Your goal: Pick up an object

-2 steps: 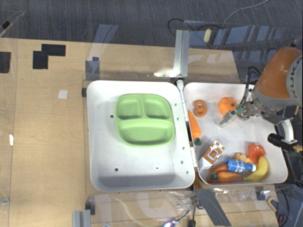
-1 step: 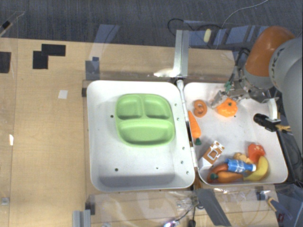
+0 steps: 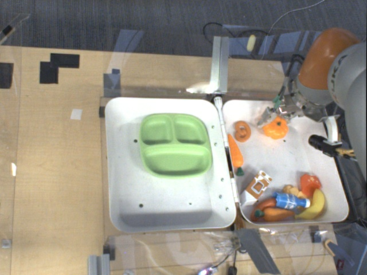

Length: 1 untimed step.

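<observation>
My gripper (image 3: pixel 279 110) hangs low over the far part of the right bin (image 3: pixel 287 159), under the orange-banded wrist (image 3: pixel 321 62). An orange toy fruit (image 3: pixel 276 129) lies just in front of its tip, close to it or touching; nothing shows between the tips. A small orange doughnut (image 3: pixel 242 130) lies left of that fruit. A carrot (image 3: pixel 235 152) rests along the bin's left wall. At the near end are a brown-and-white box (image 3: pixel 259 183), a blue bottle (image 3: pixel 289 201), a banana (image 3: pixel 315 205), a red tomato (image 3: pixel 309 183) and a reddish sausage (image 3: pixel 270 212).
A green divided plate (image 3: pixel 175 144) lies in the left bin (image 3: pixel 123 199). A metal post (image 3: pixel 220 65) stands behind the divider between the bins. Black arm parts and cables (image 3: pixel 327 145) hang over the right bin's right rim.
</observation>
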Available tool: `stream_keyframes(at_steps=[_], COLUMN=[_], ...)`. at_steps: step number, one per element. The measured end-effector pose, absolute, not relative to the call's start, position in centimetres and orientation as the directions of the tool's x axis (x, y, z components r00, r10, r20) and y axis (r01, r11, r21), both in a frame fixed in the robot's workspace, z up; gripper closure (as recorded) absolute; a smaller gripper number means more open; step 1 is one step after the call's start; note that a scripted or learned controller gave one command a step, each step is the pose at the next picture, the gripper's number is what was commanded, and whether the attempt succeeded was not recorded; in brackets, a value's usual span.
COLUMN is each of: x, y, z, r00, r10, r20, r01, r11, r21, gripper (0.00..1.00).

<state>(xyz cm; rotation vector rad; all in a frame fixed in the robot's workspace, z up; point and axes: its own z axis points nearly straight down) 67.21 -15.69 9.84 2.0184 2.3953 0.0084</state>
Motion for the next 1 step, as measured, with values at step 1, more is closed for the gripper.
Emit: stream_keyframes(at_steps=[1], x=[66.99], y=[-10.28], z=[20.42], r00=[-0.127], r10=[0.992], r20=[0.0], r01=[0.992], r11=[0.127], r21=[0.005], gripper=[1.0])
